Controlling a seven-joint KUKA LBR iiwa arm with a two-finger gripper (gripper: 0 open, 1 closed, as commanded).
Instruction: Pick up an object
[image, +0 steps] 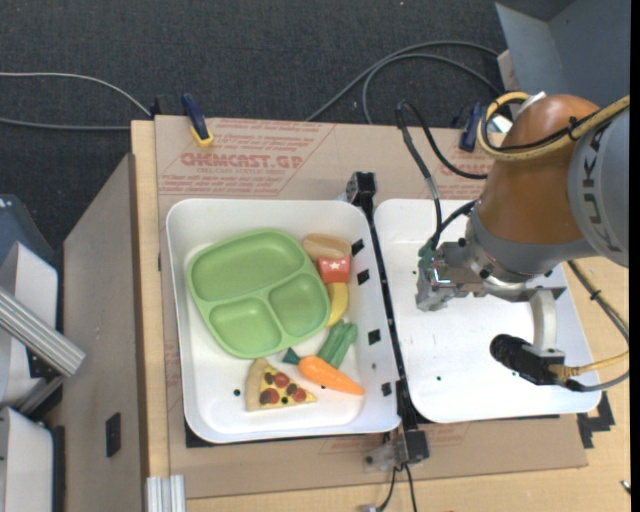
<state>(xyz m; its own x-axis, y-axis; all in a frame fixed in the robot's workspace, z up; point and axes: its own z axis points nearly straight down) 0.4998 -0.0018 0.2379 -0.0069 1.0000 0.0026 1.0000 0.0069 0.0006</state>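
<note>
Count: two white bins, left bin (185, 330) and right bin (460, 395), side by side with a black divider strip between them. Left bin holds one green three-compartment plate (255, 290), one toy pizza slice (275, 387), one toy carrot (330, 375), one green pod-shaped toy (338, 343), one yellow banana-like piece (340, 300) partly hidden, one red block (334, 268), one tan bread-like piece (325, 245). The toys sit in a loose arc along the plate's right and near edges; red block touches the bread piece, carrot lies just beside the pizza slice. One arm (540, 170), grey with orange band, over the right bin. Gripper (437, 285) sits low over the far-left part of the right bin; cannot tell its state from this angle, wrist body blocks the tips. All candidate pick objects are in the left bin, left of the gripper across the divider; closest are the red block and banana piece, near but not touching. One black cylindrical part (522, 358) hangs off the arm over the right bin's near side. Bins rest on a brown cardboard sheet (250, 150) with red print, held by blue clamps (198, 120) at the far edge. Dark carpet floor (100, 60) around, cables (420, 55) trailing across it.
</note>
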